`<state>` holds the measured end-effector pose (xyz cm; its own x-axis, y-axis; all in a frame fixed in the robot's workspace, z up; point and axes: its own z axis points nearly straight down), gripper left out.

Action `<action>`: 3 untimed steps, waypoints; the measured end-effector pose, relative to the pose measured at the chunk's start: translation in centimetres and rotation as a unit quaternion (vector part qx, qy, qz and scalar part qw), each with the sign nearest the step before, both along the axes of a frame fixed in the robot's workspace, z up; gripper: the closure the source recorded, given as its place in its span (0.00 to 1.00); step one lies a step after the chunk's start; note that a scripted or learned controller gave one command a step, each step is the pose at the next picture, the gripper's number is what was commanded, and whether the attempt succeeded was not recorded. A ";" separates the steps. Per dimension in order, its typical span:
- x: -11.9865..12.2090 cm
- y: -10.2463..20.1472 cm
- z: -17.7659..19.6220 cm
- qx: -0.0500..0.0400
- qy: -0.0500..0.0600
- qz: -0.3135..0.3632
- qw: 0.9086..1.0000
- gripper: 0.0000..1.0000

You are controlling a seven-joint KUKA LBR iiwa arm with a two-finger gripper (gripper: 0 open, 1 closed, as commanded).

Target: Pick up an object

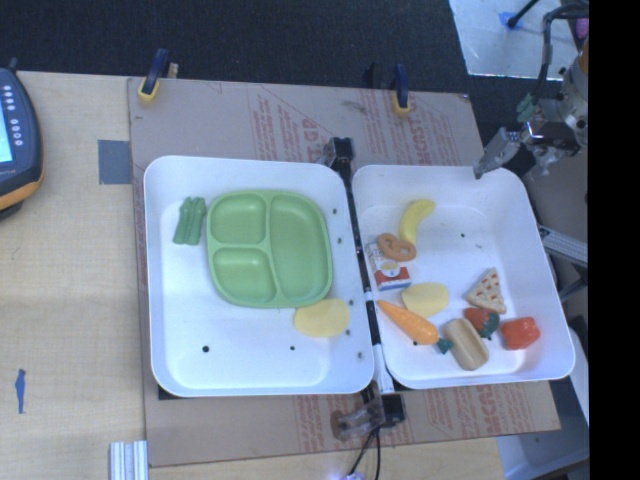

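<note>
My gripper (520,156) hangs open above the right bin's (535,230) far right corner, with nothing between its fingers. In that bin lie a banana (415,218), a pretzel (396,247), a small red-and-white carton (389,273), a pale yellow piece (425,298), a carrot (408,321), a hot dog (465,344), a pizza slice (486,290), a strawberry (479,319) and a red tomato (519,333). The left bin (180,353) holds a green divided plate (270,248), a green bean bundle (189,220) and a yellow piece (322,318).
A teach pendant (12,138) sits at the bench's left edge. Two clamps (153,76) (400,90) grip the cardboard's far edge. A black clip (342,151) joins the bins at the back, and another (385,408) sits at the front.
</note>
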<state>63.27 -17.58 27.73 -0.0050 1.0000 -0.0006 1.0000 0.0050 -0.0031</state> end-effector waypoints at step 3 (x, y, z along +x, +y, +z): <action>0.7 7.2 -18.7 0.000 0.002 0.001 1.000 0.00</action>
<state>64.01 -10.43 9.07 -0.0072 1.0000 -0.0002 0.9999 0.0072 -0.0074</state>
